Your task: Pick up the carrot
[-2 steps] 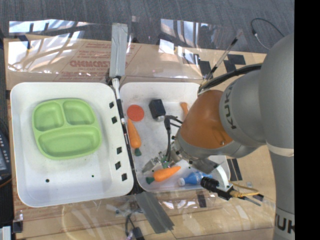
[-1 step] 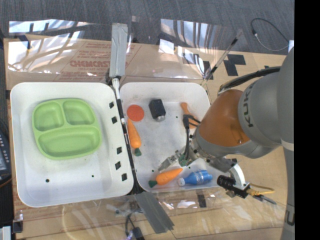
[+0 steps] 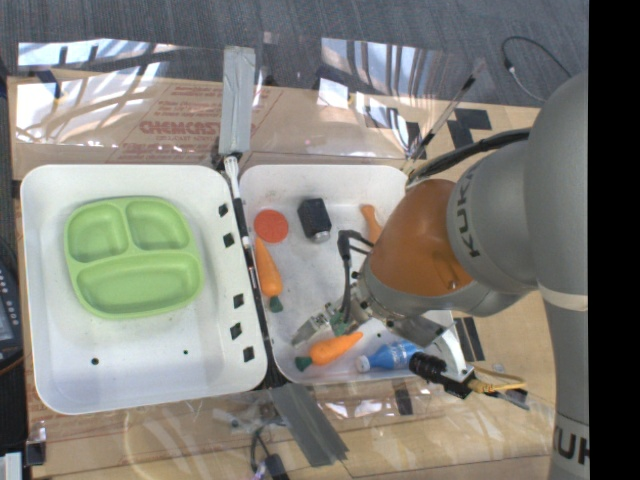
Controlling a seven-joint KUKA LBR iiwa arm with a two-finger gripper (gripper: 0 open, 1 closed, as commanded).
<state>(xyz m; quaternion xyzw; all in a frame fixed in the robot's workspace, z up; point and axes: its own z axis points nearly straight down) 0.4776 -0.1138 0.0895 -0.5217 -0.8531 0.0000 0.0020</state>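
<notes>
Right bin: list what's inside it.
The right bin holds a red disc, a black block, a carrot by its left wall, another carrot and a blue bottle. The arm covers its right part.

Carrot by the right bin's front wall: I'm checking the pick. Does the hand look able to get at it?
Probably yes. The hand hangs just above the carrot, and nothing lies over it. The blue bottle and the bin wall close by could crowd it.
</notes>
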